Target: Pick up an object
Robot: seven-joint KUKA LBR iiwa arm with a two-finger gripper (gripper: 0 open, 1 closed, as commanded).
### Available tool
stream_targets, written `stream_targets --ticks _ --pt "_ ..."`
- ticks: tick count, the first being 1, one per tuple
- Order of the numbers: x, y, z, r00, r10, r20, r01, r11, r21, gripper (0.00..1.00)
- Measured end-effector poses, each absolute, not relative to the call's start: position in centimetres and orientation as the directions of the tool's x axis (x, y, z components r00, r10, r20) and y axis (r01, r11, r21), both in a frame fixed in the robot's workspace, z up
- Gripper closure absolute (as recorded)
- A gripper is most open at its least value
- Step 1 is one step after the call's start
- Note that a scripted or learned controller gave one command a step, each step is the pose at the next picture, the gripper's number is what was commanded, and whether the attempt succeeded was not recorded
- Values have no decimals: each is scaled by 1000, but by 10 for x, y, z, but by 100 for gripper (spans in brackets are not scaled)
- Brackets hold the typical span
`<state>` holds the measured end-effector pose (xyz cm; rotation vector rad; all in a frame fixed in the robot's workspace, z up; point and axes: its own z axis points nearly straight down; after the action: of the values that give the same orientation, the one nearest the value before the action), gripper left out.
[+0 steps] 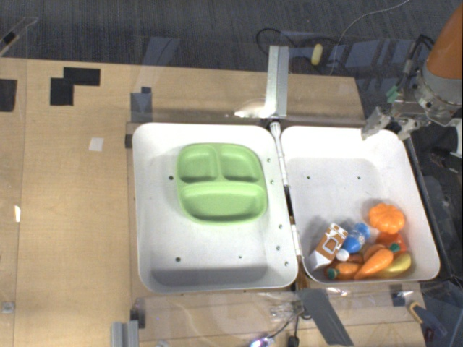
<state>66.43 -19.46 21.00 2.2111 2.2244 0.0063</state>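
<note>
Toys heaped in the near right corner of the right bin (pixel 340 165): orange pumpkin-like piece (pixel 385 218), carrot (pixel 375 263) lying with its long axis slanted from lower left to upper right, yellow banana-like piece (pixel 398 265) against the near wall, small brown-and-white carton (pixel 330 243), and a blue-and-white bottle-like item (pixel 356 238) between carton and pumpkin. All are touching or overlapping; no single piece stands free of the pile.

Left bin (pixel 155 259) carries a green divided plate (pixel 221 182), flat, near its centre, well apart from the pile.

Pincer (pixel 391 119) sits at the far right corner of the right bin, over or just outside the rim, at the end of the arm (pixel 445 56) entering from the right. Whether its fingers are spread or pressed together: cannot tell at this resolution. Nothing is visible between them.

Key relation: the pile lies toward the camera from the pincer, along the right bin's right side, with bare bin floor between. Lateral offset appears slight; the travel needed is mostly along the bin's depth, then down.

Judgement: the approach is not yet begun. The pumpkin is the topmost and nearest candidate to the pincer. The carrot would want a grip across its slanted axis. Crowding risks a glancing close on two pieces at once.
</note>
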Motion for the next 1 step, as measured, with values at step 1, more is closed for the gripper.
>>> stream_targets --ticks 1 --pt "606 -205 148 34 999 -1 999 -34 4 0"
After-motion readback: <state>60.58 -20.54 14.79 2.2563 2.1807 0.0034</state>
